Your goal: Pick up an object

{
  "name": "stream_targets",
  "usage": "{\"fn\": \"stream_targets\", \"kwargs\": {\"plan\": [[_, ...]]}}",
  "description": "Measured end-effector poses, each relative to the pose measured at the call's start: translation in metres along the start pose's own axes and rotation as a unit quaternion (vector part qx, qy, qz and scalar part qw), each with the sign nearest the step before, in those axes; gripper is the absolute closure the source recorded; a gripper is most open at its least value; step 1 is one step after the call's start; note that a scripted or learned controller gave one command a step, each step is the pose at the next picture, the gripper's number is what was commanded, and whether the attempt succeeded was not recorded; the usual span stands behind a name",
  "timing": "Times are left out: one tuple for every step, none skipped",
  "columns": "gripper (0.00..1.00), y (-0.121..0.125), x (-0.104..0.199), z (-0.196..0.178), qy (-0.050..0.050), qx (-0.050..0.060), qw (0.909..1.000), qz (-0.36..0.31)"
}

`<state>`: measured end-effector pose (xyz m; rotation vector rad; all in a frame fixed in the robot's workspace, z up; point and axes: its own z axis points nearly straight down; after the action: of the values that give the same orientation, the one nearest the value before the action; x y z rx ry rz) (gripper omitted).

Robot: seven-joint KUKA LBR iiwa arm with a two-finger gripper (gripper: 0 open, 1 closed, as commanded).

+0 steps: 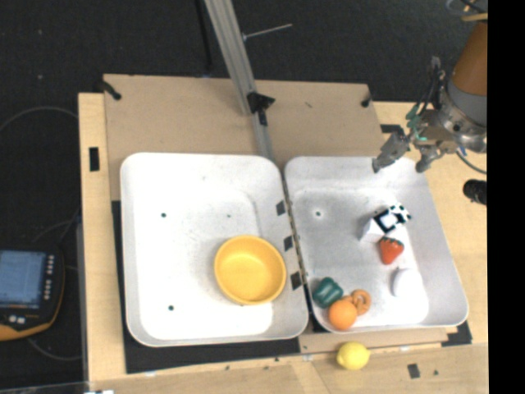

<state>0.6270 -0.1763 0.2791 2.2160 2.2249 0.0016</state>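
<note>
Up at the far right corner of the right bin [443, 245], the gripper [404, 156] hangs with its two fingers [387, 158] spread apart and nothing between them. It sits over the bin's back rim, well apart from the things lying lower down.

Those things cluster toward the near half of the right bin. A small black-and-white block [390, 217] lies near the middle, with a red strawberry-like piece [391, 250] just beside it on the near side. A pale white object [399, 281] rests a little closer to the front, hard to make out against the bin floor. Down in the near left corner, a green piece [327, 290] sits beside an orange ball [342, 313], and a smaller orange thing [360, 300] touches that ball on its right.

Over in the left bin [164, 195], a yellow bowl [249, 269] stands upright near the divider. A yellow lemon [353, 355] lies out on the bench [164, 113], just in front of the right bin's rim.
</note>
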Motion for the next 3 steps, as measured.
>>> {"fn": "stream_targets", "kwargs": {"plan": [[0.0,0.0,0.0,0.0,0.0,0.0,1.0,0.0],[0.0,-0.002,-0.011,0.059,-0.001,0.003,1.0,0.003],[0.0,0.003,-0.02,0.114,-0.002,0.003,1.0,0.003]]}}
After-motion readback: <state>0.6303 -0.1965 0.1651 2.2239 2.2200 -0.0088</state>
